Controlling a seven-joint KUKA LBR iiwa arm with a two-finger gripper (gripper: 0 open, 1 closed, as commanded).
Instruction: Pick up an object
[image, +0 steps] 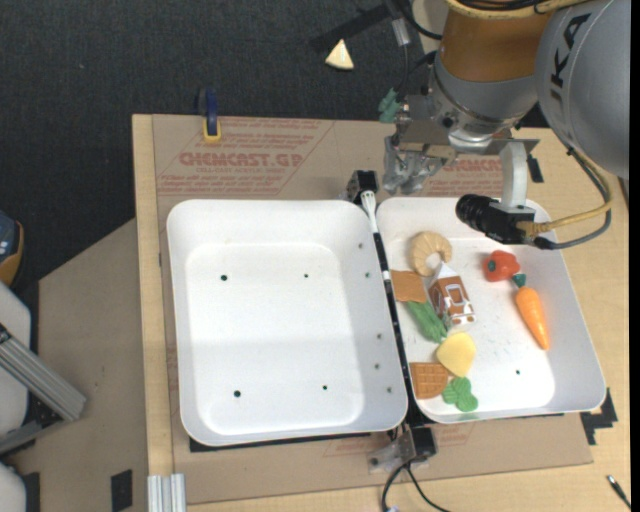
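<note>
Carrot (532, 316), right bin (560, 395): light, stiff, smooth plastic; grip across thick middle. Gripper (408, 172) upper centre, jaw state unclear.

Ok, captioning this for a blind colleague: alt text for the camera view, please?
A grey robot arm's gripper hovers above the far edge of the right bin, which holds toy food including a carrot and croissant.
</note>
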